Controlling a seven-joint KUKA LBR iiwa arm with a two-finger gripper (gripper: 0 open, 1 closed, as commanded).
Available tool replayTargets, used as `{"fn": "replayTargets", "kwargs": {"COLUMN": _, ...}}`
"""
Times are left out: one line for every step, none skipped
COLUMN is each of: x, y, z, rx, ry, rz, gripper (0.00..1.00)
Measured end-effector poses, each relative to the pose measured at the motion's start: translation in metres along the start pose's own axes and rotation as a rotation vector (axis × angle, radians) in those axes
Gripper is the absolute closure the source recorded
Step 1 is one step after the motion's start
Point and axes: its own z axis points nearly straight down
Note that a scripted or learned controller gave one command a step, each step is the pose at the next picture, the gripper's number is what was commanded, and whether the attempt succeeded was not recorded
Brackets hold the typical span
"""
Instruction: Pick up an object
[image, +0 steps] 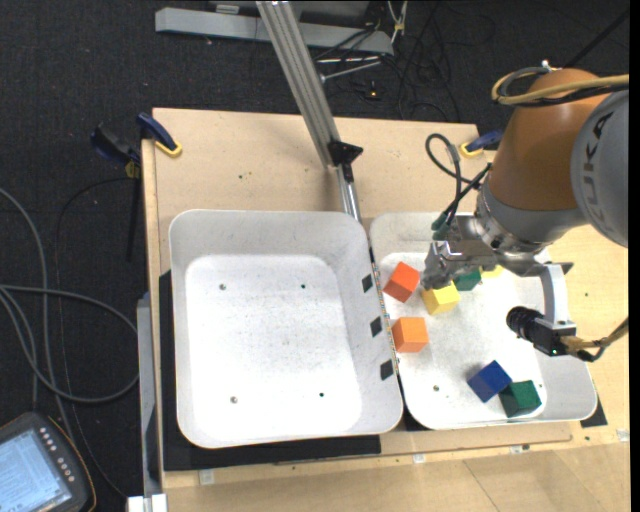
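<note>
Gripper (447, 272), finger state untellable, hangs at the right bin's (575, 400) twelve o'clock wall, beside the yellow block (441, 298). Two orange blocks (402, 281) crowd its nine o'clock edge; one blue block (489, 380) and one green block (520, 398) sit at five.

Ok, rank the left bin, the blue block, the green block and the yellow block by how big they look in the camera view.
1. left bin, by far the largest.
2. blue block and green block: too alike to rank.
3. yellow block, which looks smallest, though the end effector covers part of it, so that is unsure.

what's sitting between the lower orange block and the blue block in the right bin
Nothing: between the orange block and blue block the camera view shows bare bin floor.
</note>
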Motion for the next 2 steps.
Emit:
{"fn": "replayTargets", "kwargs": {"x": 0.05, "y": 0.008, "z": -0.004, "rx": -0.003, "ry": 0.0, "rz": 0.0, "gripper": 1.0}}
{"fn": "replayTargets", "kwargs": {"x": 0.107, "y": 0.029, "z": -0.001, "rx": -0.003, "ry": 0.0, "rz": -0.001, "gripper": 1.0}}
